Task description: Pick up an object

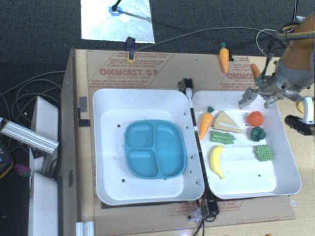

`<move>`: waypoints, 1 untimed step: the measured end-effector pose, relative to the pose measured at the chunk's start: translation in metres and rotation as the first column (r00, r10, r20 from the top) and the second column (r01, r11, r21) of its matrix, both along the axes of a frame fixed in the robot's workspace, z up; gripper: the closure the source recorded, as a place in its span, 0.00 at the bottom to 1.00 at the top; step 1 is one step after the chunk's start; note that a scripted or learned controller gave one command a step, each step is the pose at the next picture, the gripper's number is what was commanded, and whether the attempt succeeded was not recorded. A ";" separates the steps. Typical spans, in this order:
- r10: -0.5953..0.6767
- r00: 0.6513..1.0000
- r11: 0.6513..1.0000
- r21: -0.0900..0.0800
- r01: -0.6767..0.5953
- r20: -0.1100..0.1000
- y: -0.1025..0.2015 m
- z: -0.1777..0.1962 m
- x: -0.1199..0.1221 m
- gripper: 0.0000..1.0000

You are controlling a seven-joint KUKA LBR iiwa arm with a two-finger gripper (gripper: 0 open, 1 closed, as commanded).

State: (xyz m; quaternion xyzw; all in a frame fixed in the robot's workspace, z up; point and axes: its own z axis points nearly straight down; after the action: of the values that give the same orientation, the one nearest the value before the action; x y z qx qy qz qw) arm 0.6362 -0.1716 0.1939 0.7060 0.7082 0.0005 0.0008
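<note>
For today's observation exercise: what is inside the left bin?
The left bin holds a blue divided plate, its three compartments bare. Whatever lies under the plate is covered and cannot be seen.

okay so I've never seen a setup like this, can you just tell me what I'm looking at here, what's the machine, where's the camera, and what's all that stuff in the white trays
This is one picture from a camera fixed above a workbench, looking down at a slant. The machine is a robot arm, grey with an orange band, reaching in from the right. Its gripper is a two-fingered claw, open and holding nothing, hovering over the right bin's far edge. The left bin holds a blue divided plate. The right bin holds toy food: a carrot, a cheese wedge, a tomato, a green pod, a banana and two green pieces. Another carrot lies on the cardboard behind.
</note>
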 end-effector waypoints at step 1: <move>-0.002 1.000 1.000 -0.001 0.002 -0.002 -0.036 -0.049 0.003 0.00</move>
State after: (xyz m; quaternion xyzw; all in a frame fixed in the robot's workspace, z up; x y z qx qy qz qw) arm 0.6388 -0.2072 0.1452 0.7066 0.7076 -0.0004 0.0006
